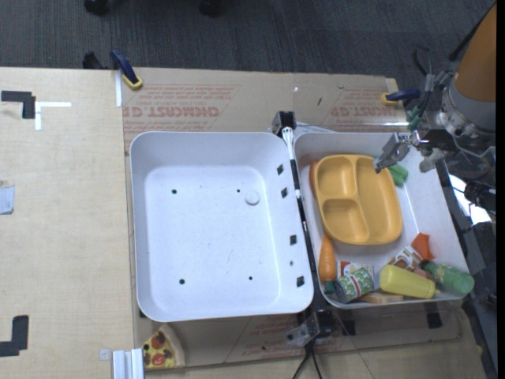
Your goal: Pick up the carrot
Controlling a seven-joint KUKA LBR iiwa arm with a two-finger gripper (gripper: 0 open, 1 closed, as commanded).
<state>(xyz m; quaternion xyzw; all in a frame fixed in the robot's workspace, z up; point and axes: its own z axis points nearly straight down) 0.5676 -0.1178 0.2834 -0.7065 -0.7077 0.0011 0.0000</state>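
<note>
The approach is the step in hand, with no grasp made; the gripper (392, 158) hangs over the far right part of the right bin (447, 212), and whether it is parted or closed I cannot tell. The carrot (327, 260) lies well apart from it, down toward the near edge and to the gripper's left, along the bin's left wall just beside the yellow divided plate (357, 199); the next move, I judge, calls for crossing over that plate and lowering onto the carrot.

The grey arm (465, 109) with its orange band reaches in from the right edge, its tool (404, 150) pointing leftward and down, fingers slightly parted and holding nothing.
</note>
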